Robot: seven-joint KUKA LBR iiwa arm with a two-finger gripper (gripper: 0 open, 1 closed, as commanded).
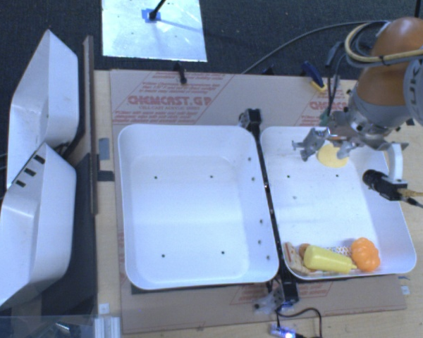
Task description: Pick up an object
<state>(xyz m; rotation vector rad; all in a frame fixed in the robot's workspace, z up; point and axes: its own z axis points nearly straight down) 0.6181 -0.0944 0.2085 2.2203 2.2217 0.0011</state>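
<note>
While the grey KUKA arm with its orange band [402, 37] reaches in from the right, its two-finger metal gripper [329, 145] hangs over the far end of the right-hand shallow white plastic bin [388, 210]. Its fingers stand apart, one on each side of a flat pale-yellow round disc [333, 156] that lies on the bin floor directly beneath and just nearer the camera than the fingertips; whether the fingers touch the disc cannot be told, and nothing is seen clamped between them. Well away from the gripper, toward the bin's near edge, a cluster of toy food rests against the wall: a yellow, elongated plastic piece [327, 259], a small orange pumpkin-like ball [365, 253] just right of it, and a tan waffle-patterned piece [293, 254] partly hidden behind them. To the gripper's left, beyond the black divider strip [266, 189], lies the left-hand shallow white plastic bin [190, 203], its floor showing a few dark specks. Both bins sit on a brown cardboard sheet [169, 101] printed with red lettering.
</note>
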